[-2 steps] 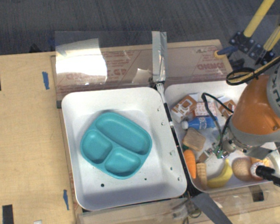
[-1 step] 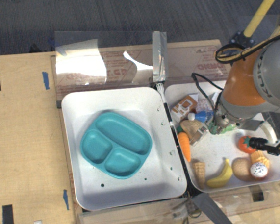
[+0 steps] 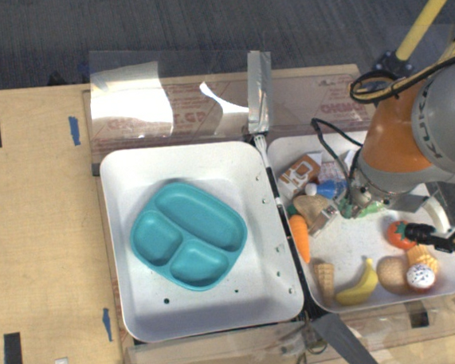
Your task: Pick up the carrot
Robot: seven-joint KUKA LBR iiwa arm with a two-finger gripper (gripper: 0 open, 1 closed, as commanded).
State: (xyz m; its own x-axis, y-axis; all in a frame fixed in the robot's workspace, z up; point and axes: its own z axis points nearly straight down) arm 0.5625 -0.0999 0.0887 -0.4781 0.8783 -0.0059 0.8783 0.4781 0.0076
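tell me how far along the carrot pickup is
Nothing looks done: the carrot lies flat at the right bin's left edge. In hand: the arm hangs over that bin, up and right of the carrot. Left: reach it, grasp, lift.

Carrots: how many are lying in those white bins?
1. The carrot lies in the right bin, along its left wall, just above the ice cream cone. The arm may hide others.

The wooden worktop [image 3: 40, 235] carries two shallow white bins touching side by side: the right bin [image 3: 453, 275] lies under the fingers, the left bin [image 3: 135, 306] beyond it.
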